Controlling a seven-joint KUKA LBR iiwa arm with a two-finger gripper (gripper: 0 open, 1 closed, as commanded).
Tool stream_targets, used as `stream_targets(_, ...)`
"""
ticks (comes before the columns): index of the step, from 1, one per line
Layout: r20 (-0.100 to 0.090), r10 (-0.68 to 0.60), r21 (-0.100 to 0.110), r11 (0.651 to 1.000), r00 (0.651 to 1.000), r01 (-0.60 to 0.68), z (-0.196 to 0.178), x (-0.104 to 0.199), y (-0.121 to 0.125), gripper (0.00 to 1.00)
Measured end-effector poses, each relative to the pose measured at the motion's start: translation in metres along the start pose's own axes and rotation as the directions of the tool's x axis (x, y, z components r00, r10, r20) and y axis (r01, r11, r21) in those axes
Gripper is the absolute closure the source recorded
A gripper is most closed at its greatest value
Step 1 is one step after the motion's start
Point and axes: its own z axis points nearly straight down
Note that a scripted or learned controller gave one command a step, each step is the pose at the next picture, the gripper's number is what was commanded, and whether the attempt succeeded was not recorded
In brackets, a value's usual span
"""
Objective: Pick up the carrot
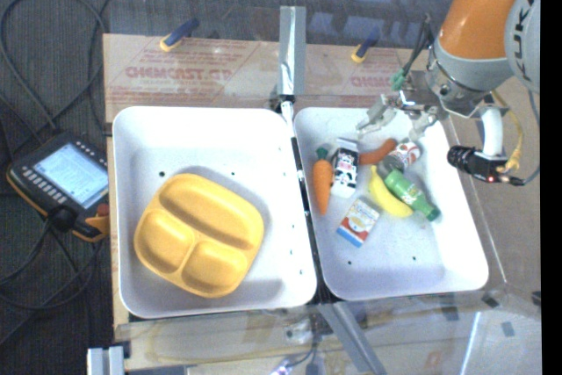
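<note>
The carrot (pixel 321 183) is orange with a green top and lies lengthwise along the left wall of the right bin (pixel 457 272). My gripper (pixel 402 111) hangs over the bin's far right part, up and to the right of the carrot and apart from it. Its fingers (pixel 384 111) are spread, and nothing is between them.
Right of the carrot lie a small milk carton (pixel 344 166), a red sausage (pixel 378 152), a can (pixel 403 155), a banana (pixel 388 194), a green bottle (pixel 410 194) and a juice box (pixel 357 221). A yellow divided plate (pixel 199 233) sits in the left bin (pixel 140 132).
</note>
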Motion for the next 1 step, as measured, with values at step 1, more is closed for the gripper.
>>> stream_targets(1,0.001,0.115,0.002,0.993,0.993,-0.115,0.0859,0.0518,-0.0048,0.00)
